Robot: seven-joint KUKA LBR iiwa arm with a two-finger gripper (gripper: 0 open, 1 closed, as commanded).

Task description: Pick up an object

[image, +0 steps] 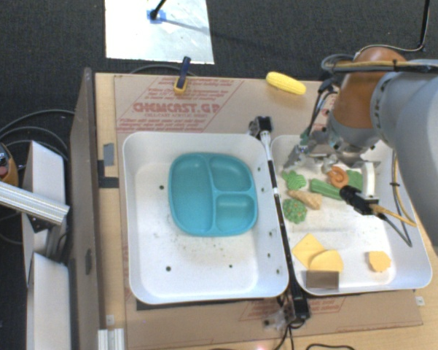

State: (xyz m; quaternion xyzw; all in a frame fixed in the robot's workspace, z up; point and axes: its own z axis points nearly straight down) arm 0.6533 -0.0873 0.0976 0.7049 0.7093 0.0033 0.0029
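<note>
1. The left bin (149,268) holds a teal divided plate (212,195), lying flat near the bin's middle and a little towards its far side.
2. On the cardboard beyond the bins lies a yellow corn-like toy (286,83), outside both containers.
3. The right bin (408,272) holds the loose objects: a green leafy piece (292,180), a round green piece (294,210), a tan stick (304,199), a long green piece (334,188), an orange ring (338,175), two yellow wedges (317,254), a grey block (322,280) and a small orange piece (379,261).
4. The gripper (311,150) hangs over the right bin's far left corner, near the green leafy piece; how far it is open cannot be told, and whether it has hold of anything cannot be told either.
</note>
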